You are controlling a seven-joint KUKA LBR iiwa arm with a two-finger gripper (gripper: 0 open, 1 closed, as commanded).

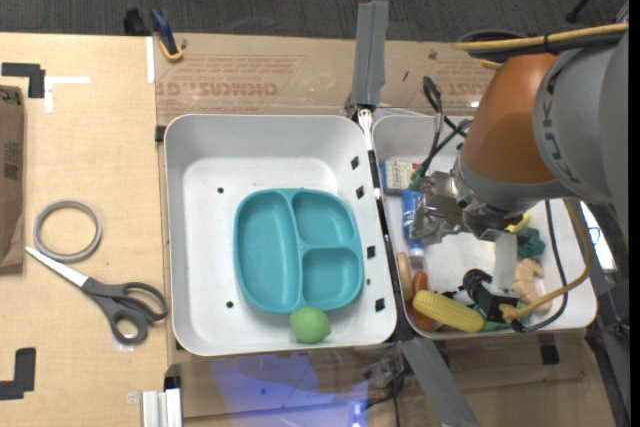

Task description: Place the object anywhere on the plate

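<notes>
A teal plate with three compartments lies in the left white bin. A green ball rests in that bin just past the plate's near right corner. My gripper hangs over the left part of the right bin, above a heap of small things. The arm's orange band and grey body cover much of that bin. In the heap I make out a yellow corn cob, a blue packet and a black piece.
On the bench to the left lie scissors and a roll of tape. A grey bar rises between the bins at the back. A brown bag sits at the far left edge.
</notes>
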